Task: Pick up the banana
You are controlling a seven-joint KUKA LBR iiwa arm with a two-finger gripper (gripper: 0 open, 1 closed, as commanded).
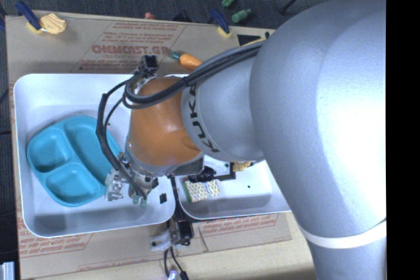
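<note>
My gripper (126, 191) hangs low over the left bin (39, 92), close to its front right corner and just right of a blue sectioned plate (65, 159). The orange band and grey wrist above it cover much of the bin's right half. No banana can be made out in this view; the arm hides a large part of both bins. Nothing can be seen between the fingers from this angle.
The right bin (230, 206) shows a small patterned card-like object (202, 189) near its front left. An orange carrot-like item (189, 61) lies on the cardboard behind the bins. Blue clamps (29, 15) hold the cardboard's back edge.
</note>
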